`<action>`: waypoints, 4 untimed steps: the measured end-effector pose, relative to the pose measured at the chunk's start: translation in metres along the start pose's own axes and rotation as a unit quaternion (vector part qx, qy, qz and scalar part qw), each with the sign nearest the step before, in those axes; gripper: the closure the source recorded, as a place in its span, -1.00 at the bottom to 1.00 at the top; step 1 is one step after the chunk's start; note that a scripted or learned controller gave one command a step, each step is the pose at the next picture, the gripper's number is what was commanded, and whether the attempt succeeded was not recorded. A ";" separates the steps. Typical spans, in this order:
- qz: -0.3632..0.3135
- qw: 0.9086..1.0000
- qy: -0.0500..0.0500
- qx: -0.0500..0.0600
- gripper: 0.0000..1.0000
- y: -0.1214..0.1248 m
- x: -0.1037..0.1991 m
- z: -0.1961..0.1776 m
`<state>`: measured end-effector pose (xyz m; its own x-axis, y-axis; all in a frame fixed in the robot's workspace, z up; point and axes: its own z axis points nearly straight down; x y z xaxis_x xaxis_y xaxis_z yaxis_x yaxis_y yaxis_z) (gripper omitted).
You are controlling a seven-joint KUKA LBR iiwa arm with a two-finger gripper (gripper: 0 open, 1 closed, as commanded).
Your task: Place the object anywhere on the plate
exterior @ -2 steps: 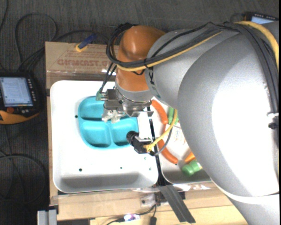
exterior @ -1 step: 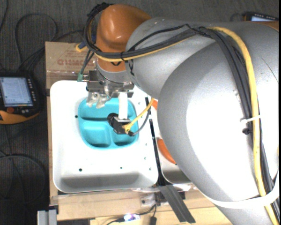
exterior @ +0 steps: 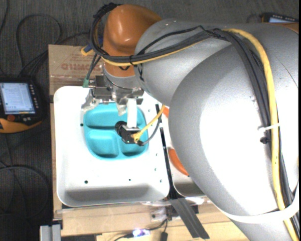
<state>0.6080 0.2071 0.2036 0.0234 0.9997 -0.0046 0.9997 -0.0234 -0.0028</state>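
Note:
A turquoise plate (exterior: pixel 104 134) with divided compartments lies in the left white bin (exterior: pixel 75 185), toward the bin's far right part. My gripper (exterior: pixel 112 100) hangs over the plate's far edge, below the orange wrist band. Nothing shows on the visible parts of the plate. An orange object (exterior: pixel 175 162) peeks out in the right bin, just past the divider, mostly hidden under the arm.
The big grey arm (exterior: pixel 231 114) covers nearly all of the right bin. A cardboard sheet (exterior: pixel 70 64) lies behind the left bin. A handheld control pendant (exterior: pixel 14 100) rests on the floor to the left, among cables.

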 end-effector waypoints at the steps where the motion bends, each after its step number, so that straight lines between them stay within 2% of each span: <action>1: 0.105 0.994 0.000 0.001 -1.00 0.025 0.004 0.082; 2: 0.058 0.998 -0.001 0.000 -1.00 0.053 -0.079 0.078; 3: 0.027 1.000 0.000 0.000 -1.00 0.038 -0.105 0.021; 4: 0.026 1.000 -0.002 0.001 1.00 0.038 -0.105 0.013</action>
<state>0.6433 0.1015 0.1905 0.0756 0.9971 -0.0081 0.9971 -0.0757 -0.0051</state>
